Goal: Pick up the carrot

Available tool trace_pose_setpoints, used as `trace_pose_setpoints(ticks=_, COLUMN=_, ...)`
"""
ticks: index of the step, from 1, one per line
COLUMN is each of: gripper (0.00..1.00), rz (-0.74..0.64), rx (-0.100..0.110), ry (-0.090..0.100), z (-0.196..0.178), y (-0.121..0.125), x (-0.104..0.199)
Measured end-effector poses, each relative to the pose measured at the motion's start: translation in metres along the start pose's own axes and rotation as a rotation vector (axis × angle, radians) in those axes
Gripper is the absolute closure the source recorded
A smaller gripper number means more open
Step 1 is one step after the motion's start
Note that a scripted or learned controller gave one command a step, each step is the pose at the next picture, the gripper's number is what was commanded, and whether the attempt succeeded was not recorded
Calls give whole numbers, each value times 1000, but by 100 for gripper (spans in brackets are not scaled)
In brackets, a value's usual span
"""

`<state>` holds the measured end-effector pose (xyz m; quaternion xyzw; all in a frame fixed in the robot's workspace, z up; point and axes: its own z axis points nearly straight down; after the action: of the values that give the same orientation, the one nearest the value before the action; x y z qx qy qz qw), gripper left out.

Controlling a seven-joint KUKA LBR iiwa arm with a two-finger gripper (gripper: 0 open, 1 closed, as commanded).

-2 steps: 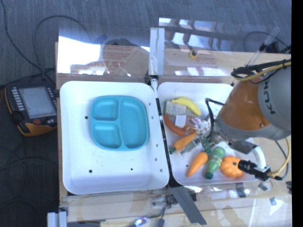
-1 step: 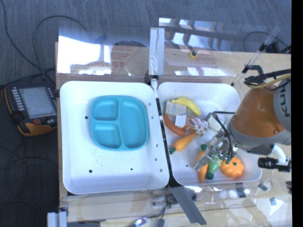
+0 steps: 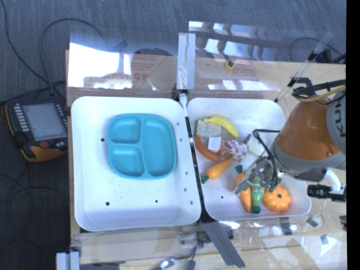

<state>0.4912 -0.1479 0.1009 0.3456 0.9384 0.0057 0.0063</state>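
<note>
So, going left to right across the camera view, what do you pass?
Teach pendant → blue divided plate in the left bin → carrot → pumpkin → the arm's orange band.

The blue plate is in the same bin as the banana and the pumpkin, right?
Not quite. The camera view shows the blue plate alone in the left bin, while the banana and the pumpkin lie in the right bin.
</note>
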Motion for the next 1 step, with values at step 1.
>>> trace_pose_setpoints(ticks=1, gripper=100, rz=-74, rx=14, ry=9, z=-104, y=80, x=26)
